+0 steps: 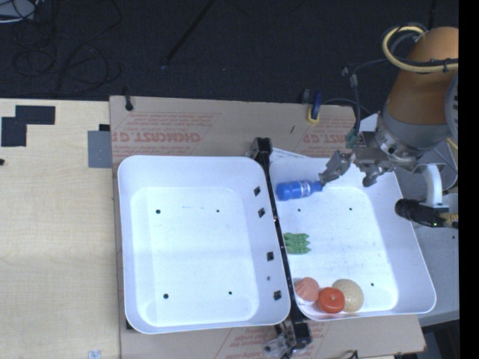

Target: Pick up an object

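**A:** Where is the arm right now?

**B:** At the right of the frame, above the upper right corner of the right bin [408,275]. Its pincer [352,169] hangs over that bin's top rim, fingers spread apart, with nothing between them.

**A:** And the objects?

**B:** A blue bottle [298,190] lies on its side near the right bin's upper left corner, just left of the pincer's nearer finger; whether they touch, I cannot tell. A green pea pod [296,243] sits below it along the left wall. In the lower left corner, a pink piece [306,288], a red tomato [331,300] and a beige round thing [350,293] cluster together.

**A:** The left bin?

**B:** The left bin [194,172] sits beside it on the counter [52,223].
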Available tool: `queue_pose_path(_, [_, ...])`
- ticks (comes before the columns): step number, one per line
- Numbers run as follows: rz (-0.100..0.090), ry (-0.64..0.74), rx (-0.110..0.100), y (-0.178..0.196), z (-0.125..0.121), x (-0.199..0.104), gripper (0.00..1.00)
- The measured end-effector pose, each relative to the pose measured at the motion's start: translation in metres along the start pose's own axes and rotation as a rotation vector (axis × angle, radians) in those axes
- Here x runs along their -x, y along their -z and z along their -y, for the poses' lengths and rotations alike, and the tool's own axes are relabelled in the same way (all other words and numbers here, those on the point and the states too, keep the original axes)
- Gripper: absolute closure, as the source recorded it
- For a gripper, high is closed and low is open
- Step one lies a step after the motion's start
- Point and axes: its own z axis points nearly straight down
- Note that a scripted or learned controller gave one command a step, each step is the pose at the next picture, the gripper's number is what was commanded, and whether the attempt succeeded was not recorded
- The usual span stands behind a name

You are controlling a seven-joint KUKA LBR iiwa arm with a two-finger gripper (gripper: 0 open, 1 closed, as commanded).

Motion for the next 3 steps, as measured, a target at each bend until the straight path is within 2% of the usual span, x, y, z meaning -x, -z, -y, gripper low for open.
queue_pose_path(1, [-0.001, -0.009, -0.011, -0.055, 0.071, 0.064, 0.00])
queue_pose_path(2, [0.003, -0.007, 0.002, 0.000, 0.109, 0.115, 0.00])
queue_pose_path(3, [-0.001, -0.004, -0.001, -0.003, 0.108, 0.111, 0.00])
